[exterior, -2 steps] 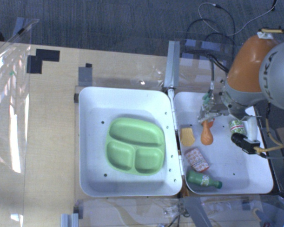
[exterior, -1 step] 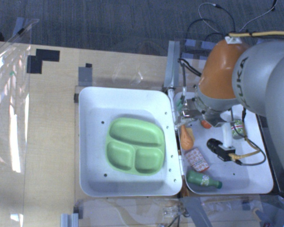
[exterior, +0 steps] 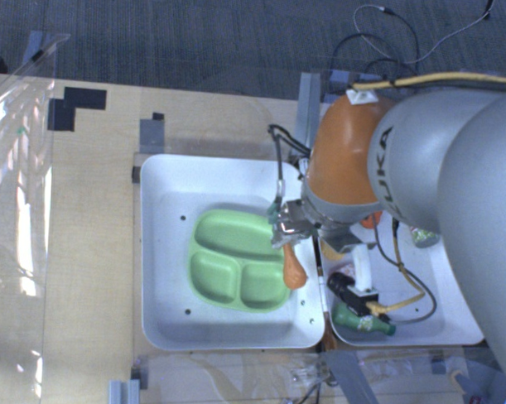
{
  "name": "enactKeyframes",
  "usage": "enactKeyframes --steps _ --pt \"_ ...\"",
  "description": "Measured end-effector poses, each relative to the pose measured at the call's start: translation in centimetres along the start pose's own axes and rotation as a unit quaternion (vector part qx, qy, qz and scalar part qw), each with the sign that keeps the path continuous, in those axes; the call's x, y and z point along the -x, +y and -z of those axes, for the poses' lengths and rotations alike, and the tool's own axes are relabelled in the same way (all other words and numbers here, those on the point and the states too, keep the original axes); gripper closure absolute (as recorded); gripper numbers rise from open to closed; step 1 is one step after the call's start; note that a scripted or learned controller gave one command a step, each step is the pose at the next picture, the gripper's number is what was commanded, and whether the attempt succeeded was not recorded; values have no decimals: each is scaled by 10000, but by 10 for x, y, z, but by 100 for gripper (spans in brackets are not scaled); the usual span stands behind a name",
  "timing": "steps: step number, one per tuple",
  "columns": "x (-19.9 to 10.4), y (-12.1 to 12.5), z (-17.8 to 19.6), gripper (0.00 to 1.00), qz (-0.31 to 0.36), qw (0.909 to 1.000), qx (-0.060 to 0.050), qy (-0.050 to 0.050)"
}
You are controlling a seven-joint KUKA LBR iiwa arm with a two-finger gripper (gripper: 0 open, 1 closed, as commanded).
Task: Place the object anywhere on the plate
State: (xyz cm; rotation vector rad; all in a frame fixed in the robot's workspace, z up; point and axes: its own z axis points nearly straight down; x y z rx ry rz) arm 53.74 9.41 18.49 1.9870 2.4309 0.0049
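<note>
Taking the green plate (exterior: pixel 234 258) as our landmark, we see it lying in the left white bin (exterior: pixel 164 260), its divided compartments facing up. At the plate's right edge we find the gripper (exterior: pixel 287 233), its fingers closed on the top end of an orange carrot-like object (exterior: pixel 293 269). The object hangs directly below the gripper, over the plate's right rim beside the lower right compartment. Its long axis runs roughly up and down in our view, narrow end in the fingers, rounded fat end pointing toward the bin's near edge. We cannot tell whether it touches the plate.
</note>
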Motion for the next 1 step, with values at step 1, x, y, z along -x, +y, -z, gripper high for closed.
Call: enactKeyframes --steps 1 --pt "0 0 0 0 -6 10000 0 1"
